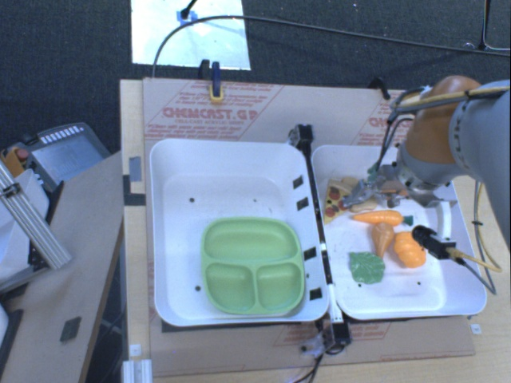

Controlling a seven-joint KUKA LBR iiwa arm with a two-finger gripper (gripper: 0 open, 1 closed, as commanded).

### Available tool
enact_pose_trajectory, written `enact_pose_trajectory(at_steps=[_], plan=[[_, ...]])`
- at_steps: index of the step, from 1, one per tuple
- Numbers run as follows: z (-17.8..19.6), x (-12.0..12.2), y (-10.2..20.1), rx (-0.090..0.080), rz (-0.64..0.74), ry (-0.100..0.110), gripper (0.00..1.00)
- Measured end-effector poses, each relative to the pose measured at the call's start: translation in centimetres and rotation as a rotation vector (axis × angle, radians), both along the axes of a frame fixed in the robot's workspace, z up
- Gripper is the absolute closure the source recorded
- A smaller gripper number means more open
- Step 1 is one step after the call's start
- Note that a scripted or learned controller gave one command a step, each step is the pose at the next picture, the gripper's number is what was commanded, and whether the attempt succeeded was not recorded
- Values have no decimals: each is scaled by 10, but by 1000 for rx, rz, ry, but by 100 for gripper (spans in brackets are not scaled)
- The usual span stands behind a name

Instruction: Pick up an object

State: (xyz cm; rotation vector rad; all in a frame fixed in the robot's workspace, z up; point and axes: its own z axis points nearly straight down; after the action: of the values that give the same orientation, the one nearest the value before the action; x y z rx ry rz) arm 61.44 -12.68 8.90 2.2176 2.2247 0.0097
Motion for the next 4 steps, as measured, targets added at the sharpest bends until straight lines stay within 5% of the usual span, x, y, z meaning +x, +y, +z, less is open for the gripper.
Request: enact_pose_trajectory(at_steps=[1, 3, 4], plan=[[15, 4, 1, 0, 2, -12, 100], [113, 4, -3, -5, 2, -1, 100], [111, -11, 46, -4, 3, 5, 100]])
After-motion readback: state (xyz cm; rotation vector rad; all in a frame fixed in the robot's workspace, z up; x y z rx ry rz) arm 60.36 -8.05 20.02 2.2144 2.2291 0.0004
